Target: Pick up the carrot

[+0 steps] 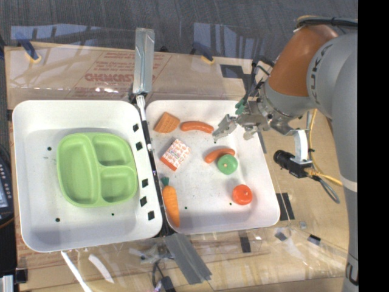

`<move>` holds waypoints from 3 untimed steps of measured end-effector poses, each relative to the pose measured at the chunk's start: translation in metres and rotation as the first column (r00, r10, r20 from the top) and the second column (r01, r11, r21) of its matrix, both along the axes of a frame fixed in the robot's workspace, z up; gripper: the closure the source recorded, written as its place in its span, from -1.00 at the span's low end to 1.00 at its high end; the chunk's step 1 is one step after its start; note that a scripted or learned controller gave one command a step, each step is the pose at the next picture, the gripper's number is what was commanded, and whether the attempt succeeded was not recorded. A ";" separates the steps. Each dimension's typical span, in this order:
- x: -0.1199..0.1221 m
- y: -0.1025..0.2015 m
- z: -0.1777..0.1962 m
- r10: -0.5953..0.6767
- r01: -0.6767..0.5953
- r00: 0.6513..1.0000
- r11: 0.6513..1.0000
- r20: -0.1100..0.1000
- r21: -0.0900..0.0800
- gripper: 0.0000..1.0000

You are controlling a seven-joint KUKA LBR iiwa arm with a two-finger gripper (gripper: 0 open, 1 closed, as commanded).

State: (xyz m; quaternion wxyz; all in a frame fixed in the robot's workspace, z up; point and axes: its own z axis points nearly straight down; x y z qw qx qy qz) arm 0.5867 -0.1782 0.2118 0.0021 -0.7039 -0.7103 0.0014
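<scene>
Claw far from the carrot — approach not yet made

Carrot (171, 205) lies at the lower left corner of the right bin (267, 208), tight against the divider wall, untouched. The claw (226, 128) hovers at the bin's upper right, above a sausage (217, 155) and a green ball (227, 164); its fingers look spread, with nothing between them. The step in hand seems to be the reach. Next move calls for travel down-left across the bin, then a descent along the carrot's length — the wall leaves little room for a finger.

Robotics lab, taped bench (316, 248), two white bins (24, 163), KUKA arm (316, 59)
</scene>
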 end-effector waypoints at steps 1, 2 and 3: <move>-0.016 0.004 -0.046 0.112 -0.112 0.994 0.994 0.001 0.001 -1.00; -0.054 0.032 -0.032 -0.358 0.358 0.934 0.934 -0.002 0.000 -1.00; -0.011 0.047 -0.087 -0.848 0.848 0.530 0.530 -0.001 -0.005 -1.00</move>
